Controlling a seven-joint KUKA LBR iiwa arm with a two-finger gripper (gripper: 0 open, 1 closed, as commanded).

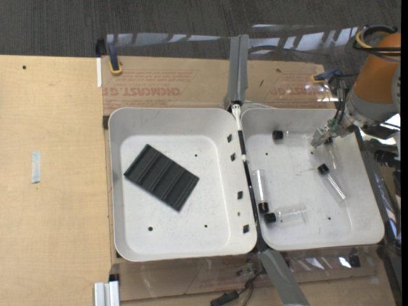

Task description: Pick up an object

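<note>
A: Reading the cardboard (191, 85) behind the bins, we can make out printed red lettering that runs upside down from this camera; it looks like "CHEMCREST" with more letters after it, though we cannot read the rest with confidence.

B: We see no other writing. What of the arm?

A: The arm (376, 75) comes in at the upper right, its orange band above the wrist, bent down over the back right corner of the right bin (373, 234). The gripper (324, 136) hangs low over that bin's upper right part.

B: Is the pincer wide or narrow?

A: We cannot tell; it is small and blurred here, and we see nothing between its tips.

B: And the things to pick?

A: In the right bin we find clear tubes with black caps: one tube (260, 190) along the left wall, one vial (288, 216) near the front, one tube (331, 182) slanted just below the gripper, and a small capped one (280, 134) toward the back. In the left bin (118, 234) a dark ribbed slab (161, 176) lies flat and askew, well apart from the arm.
</note>
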